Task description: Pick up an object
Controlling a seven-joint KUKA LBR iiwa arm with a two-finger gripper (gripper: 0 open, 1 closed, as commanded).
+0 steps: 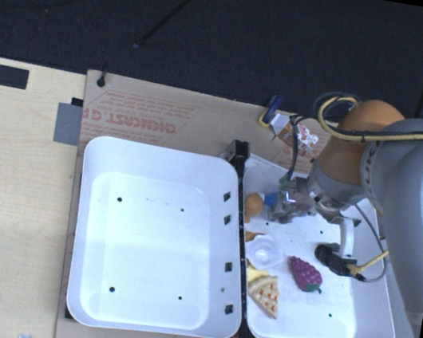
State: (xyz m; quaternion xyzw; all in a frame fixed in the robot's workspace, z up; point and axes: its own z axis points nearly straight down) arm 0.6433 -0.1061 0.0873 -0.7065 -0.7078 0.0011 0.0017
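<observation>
Though I cannot tell if the gripper (pixel 287 203) is closed, it hangs beside a smooth, round orange ball (pixel 254 205).

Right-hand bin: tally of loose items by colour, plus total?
orange round ball: 1
white round cup: 1
purple plastic grape bunch: 1
yellow curved piece: 1
tan waffle-patterned wedge: 1
Total: 5
The blue bit by the gripper is not counted: cannot tell if it is loose.
</observation>
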